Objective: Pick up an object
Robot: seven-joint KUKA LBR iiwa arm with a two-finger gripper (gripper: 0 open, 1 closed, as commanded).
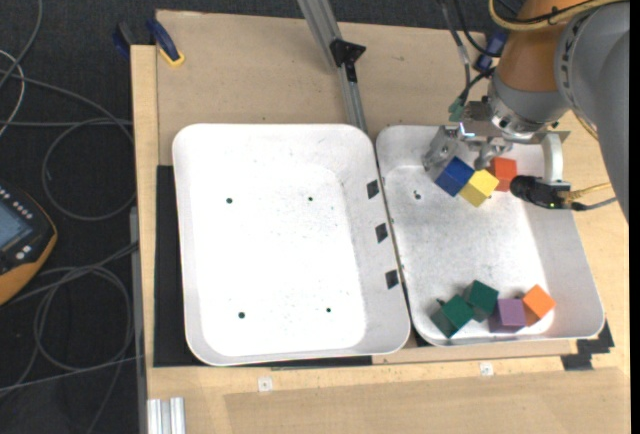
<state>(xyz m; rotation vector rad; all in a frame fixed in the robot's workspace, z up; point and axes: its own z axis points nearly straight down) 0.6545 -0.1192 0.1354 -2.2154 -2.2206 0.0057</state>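
While the gripper (pixel 470 154) hangs over blue (pixel 453 175) and yellow (pixel 480 186) cubes, its state unclear, it should centre on one.

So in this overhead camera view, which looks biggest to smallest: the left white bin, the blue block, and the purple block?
1. The left white bin, by far the largest.
2 and 3. The blue block and the purple block look about alike; the blue one lies farther from the camera, so I won't rank them.
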